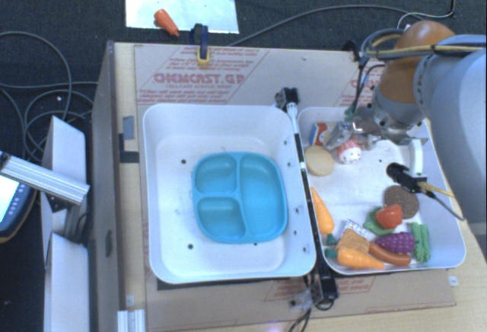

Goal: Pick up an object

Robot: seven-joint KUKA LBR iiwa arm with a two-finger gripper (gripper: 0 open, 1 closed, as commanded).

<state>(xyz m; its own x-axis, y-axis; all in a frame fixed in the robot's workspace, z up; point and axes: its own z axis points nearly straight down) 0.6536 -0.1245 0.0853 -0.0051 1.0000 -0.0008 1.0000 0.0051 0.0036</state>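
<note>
Toy food pile [384,243] at right bin's [449,250] near edge: carrots, tomato, grapes. Gripper [344,142] low at bin's far corner, over small white-red toy [349,153], maybe touching. Grip state: cannot tell. Nothing lifted; pick not done. Blue tray [238,197] in left bin [163,170].

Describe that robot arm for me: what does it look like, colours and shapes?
The arm is thick, rounded and smooth, mostly light grey, with a glossy orange band bulging above the wrist. Thin dark cables loop beside that band. Lower down sits the gripper, a smaller metal-grey block with pale and dark parts, over the right white bin.
</note>
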